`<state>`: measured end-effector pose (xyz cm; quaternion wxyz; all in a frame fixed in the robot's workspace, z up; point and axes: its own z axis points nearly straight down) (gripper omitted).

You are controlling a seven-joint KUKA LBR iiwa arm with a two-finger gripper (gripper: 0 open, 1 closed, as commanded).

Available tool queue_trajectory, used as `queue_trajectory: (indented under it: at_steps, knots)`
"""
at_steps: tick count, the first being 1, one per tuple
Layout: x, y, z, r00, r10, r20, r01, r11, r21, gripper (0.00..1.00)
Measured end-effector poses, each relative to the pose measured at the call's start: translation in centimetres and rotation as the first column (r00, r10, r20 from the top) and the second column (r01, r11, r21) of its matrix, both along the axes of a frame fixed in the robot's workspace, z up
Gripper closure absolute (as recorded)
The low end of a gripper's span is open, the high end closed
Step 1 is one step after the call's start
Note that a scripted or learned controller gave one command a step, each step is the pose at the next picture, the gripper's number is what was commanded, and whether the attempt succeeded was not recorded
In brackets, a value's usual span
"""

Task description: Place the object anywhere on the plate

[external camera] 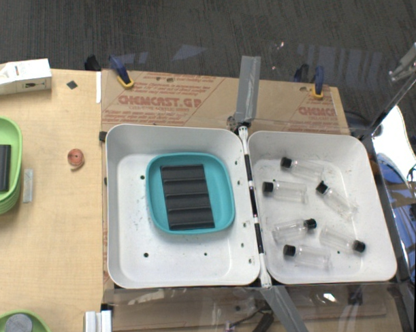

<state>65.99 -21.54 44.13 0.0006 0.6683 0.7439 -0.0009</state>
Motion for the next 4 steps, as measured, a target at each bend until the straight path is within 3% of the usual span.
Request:
queue_trajectory:
  at_steps: [2,4]
  knots:
    - [-0.03,-0.61,0.03,0.995,-0.104,0.001,0.104,0.995,0.000,0.00]
    - [-0.08,-0.56,-0.01,0.965,-0.263,0.000,0.263,0.965,0.001,0.00]
